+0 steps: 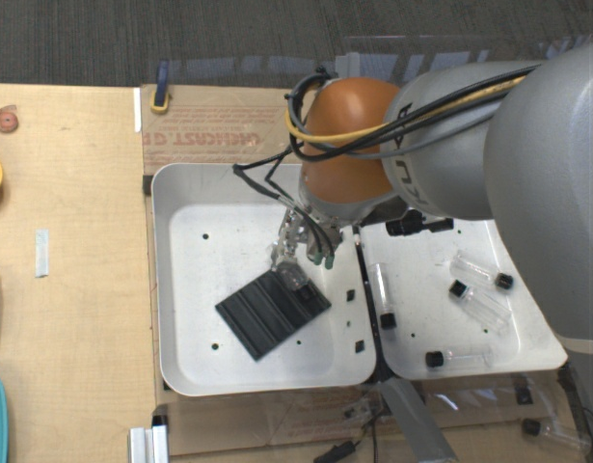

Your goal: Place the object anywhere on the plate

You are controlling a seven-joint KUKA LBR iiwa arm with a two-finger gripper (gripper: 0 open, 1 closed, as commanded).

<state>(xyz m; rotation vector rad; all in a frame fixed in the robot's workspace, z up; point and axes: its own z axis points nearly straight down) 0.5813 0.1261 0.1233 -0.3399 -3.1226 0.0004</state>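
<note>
Black ribbed plate [273,313] sits mid left bin [180,355], end effector [298,258] just above its far edge. Can't tell the grip or the object, so a drop could miss.

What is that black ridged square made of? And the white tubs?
The black ridged plate looks like matte plastic or rubber: it is dull, with even parallel grooves, though the view cannot settle which. The left bin and the right bin look like smooth, slightly glossy white plastic, judging by their rounded moulded rims and soft sheen.
</note>
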